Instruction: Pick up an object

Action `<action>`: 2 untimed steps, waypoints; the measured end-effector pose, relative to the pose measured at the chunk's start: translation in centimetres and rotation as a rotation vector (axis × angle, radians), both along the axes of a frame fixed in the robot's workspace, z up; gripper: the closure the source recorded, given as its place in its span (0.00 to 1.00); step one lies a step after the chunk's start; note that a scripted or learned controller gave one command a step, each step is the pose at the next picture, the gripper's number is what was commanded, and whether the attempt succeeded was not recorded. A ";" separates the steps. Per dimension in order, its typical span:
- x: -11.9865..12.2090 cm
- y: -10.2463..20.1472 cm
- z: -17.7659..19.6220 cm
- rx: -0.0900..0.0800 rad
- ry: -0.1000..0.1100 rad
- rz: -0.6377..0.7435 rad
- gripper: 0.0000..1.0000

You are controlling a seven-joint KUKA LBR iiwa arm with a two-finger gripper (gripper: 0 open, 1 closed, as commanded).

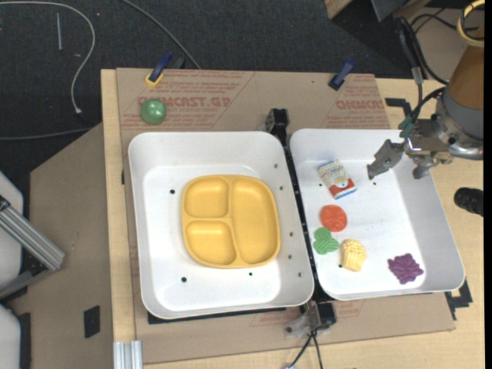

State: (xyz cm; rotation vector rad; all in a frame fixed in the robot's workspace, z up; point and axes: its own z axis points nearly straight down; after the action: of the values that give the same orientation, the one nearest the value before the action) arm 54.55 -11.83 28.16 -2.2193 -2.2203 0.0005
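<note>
Poised over the upper right part of the right bin (pixel 450 229), the gripper (pixel 401 160) hung with its two dark fingers spread apart and nothing between them. One finger (pixel 382 160) reached down toward the bin's floor on the left, the other sat nearer the bin's right wall. Behind it the grey wrist and the orange band of the arm (pixel 465 98) came in from the right edge.

Just left of the gripper, apart from it, lay a small carton (pixel 336 179), white and blue with a red lower end, tilted on the bin floor. Below the carton sat a round red-orange piece (pixel 334 218), and just beneath that a green leafy toy (pixel 325 242) lay close beside a pale yellow toy (pixel 353 254), perhaps corn. A purple toy (pixel 405 267), like a bunch of grapes, rested well apart from these near the bin's lower right corner.

Across the divide, the left bin (pixel 154 198) held a yellow tray (pixel 231 221) with three compartments, set roughly in its middle. Both bins stood on a sheet of cardboard (pixel 231 98) held by two blue clamps (pixel 159 69) at its far edge. A green ball (pixel 153 111) rested on the cardboard beyond the left bin's upper left corner. White cable (pixel 77 91) looped over the dark floor at the upper left.
</note>
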 end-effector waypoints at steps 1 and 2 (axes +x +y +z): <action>-0.3 0.4 -6.3 0.001 0.007 -0.001 0.00; -0.4 1.3 -12.3 0.002 0.007 0.000 0.00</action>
State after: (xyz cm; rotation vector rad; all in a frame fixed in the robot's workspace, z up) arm 54.15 -10.51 15.89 -2.2151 -2.2155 0.0062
